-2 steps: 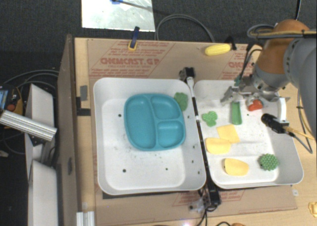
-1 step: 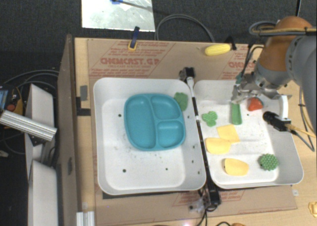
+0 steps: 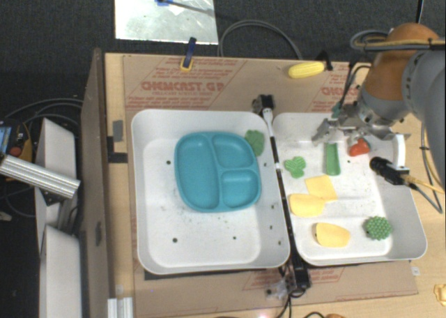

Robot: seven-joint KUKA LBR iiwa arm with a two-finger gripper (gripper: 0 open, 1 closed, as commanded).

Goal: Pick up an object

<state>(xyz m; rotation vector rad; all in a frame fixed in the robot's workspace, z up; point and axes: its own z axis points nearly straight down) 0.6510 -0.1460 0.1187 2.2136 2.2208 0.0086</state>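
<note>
Over the right bin (image 3: 366, 194), toward its 12 o'clock end, sits the hand (image 3: 340, 127), with the arm coming in from 3 o'clock. Open or closed: can't tell from this angle, and can't tell if anything is in it.

Nearest candidates:
- green stick (image 3: 332, 159), just at 6 o'clock of the hand, lying 12-to-6 on the bin floor
- red piece (image 3: 358, 147), just at 4 o'clock of the hand, beside the stick's top end; contact with the hand unclear

Rest of right bin:
- small green leafy bit (image 3: 295, 166) at 9 o'clock of the stick, near the bin's 9 o'clock wall
- yellow block (image 3: 321, 187) and yellow lump (image 3: 306, 205), touching each other, at 6 o'clock of the stick
- third yellow piece (image 3: 332, 234) near the 6 o'clock rim
- green bumpy ball (image 3: 377, 226) at 3 o'clock of that piece

Left bin (image 3: 157, 191): blue divided plate (image 3: 216, 170) in the centre, with a green leafy piece (image 3: 255, 142) touching its 2 o'clock corner.

On the surface (image 3: 230, 86) beyond the bins, at 12 o'clock: a yellow banana-shaped item (image 3: 305, 69).
</note>
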